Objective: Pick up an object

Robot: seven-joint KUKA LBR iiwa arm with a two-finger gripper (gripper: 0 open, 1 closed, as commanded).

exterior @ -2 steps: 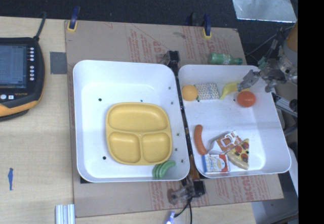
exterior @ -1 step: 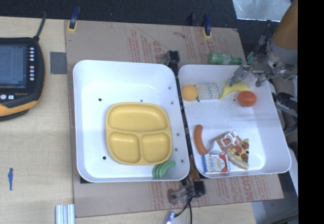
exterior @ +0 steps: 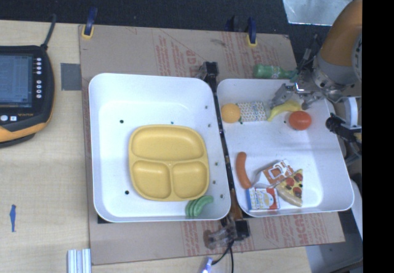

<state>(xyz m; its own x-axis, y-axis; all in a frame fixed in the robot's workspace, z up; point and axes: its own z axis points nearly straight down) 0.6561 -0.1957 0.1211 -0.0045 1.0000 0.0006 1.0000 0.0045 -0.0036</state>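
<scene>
A: End effector (exterior: 294, 94) is down in the far end of the right bin (exterior: 341, 167), hanging right over the banana (exterior: 282, 110). Metal fingers straddle the top of that fruit, but whether they are clamped on it or spread apart, I cannot tell from this angle.

B: Count it off for me.

A: One banana directly beneath the end effector. One tomato (exterior: 300, 120) just beside it, on the near right. One orange (exterior: 231, 113) off to its left, with one speckled pouch (exterior: 251, 111) lying between orange and banana. Further toward the camera: one sausage (exterior: 242, 169), one pizza slice (exterior: 292, 185), and two small printed cartons (exterior: 275, 173) touching the slice.

B: And the other side?

A: Well to the end effector's left, the left bin (exterior: 111, 142) carries one yellow divided tray (exterior: 168, 162) and one green pea pod (exterior: 198, 206) at the near corner.

B: Anything crowding the grab?

A: The tomato sits close to the banana's tip, the pouch presses in from the other side, and the bin's far wall is right behind. One green bottle (exterior: 269, 71) lies outside on the table (exterior: 43, 191), just beyond the end effector. One tablet (exterior: 21, 94) rests far to the left.
</scene>
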